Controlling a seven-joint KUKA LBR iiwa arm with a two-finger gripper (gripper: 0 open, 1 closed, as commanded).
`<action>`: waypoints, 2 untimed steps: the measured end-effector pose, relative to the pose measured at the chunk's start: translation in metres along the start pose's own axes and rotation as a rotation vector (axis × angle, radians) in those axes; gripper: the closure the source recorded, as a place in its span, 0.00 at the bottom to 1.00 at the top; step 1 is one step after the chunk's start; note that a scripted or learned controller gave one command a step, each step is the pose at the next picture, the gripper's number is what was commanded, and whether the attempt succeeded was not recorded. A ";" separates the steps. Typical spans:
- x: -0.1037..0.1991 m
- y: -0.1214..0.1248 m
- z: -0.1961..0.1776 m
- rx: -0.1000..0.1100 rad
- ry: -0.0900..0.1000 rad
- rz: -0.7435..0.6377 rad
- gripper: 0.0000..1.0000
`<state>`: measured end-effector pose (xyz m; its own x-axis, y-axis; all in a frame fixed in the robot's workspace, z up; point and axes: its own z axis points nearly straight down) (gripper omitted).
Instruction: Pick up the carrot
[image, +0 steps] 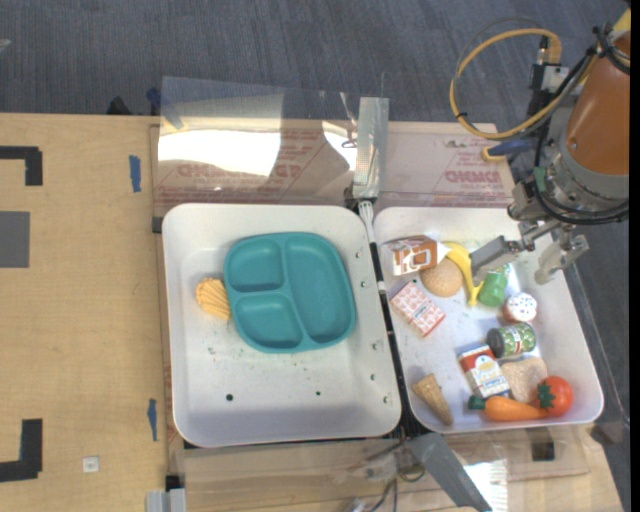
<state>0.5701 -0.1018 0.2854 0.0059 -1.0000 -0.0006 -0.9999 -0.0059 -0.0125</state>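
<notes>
The carrot (510, 408), orange with a green stub, lies flat near the front edge of the right bin (585, 330), between a small carton (485, 372) and a red tomato (556, 394). My gripper (520, 256) hangs over the back of that bin, well behind the carrot, below the orange wrist band. Its two grey fingers (487, 252) are spread apart, open, with nothing between them. A green item (492, 288) sits just below the left finger.
The right bin also holds a banana (460, 268), a round cookie (441, 278), a wafer pack (416, 308), a green can (513, 340), a bread slice (523, 378) and a cone (433, 397). In the left bin (190, 380) are a teal divided plate (290, 290) and a yellow shell (212, 297).
</notes>
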 end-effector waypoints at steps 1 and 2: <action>-0.038 0.061 0.102 -0.016 -0.006 -0.208 0.00; 0.043 0.010 -0.029 0.000 0.002 -0.261 0.00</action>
<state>0.5602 -0.1446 0.3144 0.2638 -0.9646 0.0051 -0.9645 -0.2638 -0.0115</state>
